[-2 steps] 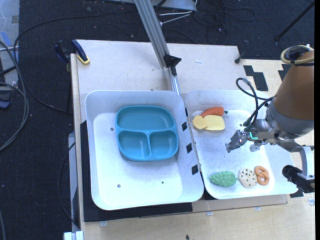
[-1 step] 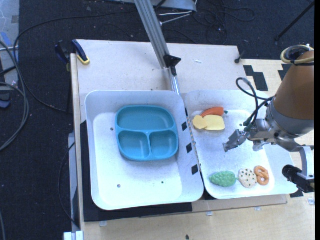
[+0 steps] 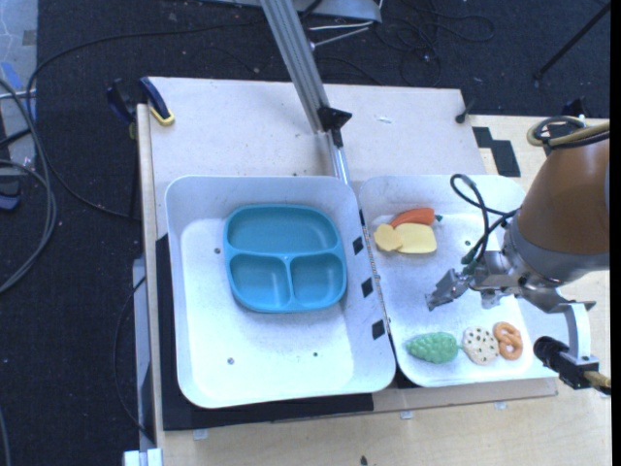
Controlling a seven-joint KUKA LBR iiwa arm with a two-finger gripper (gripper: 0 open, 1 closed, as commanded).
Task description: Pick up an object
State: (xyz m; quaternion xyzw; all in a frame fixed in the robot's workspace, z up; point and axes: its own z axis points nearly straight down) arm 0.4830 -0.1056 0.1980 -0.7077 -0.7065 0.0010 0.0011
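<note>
A robot claw hovers over the right bin. I cannot tell its state. A blue divided plate sits in the left bin.

Green lump, speckled cookie, pretzel in a row; yellow slices, orange piece apart.

Arm: grey KUKA arm with orange band, reaching in from the right.
Gripper: dark two-finger gripper, pointing left, probably low.
</note>
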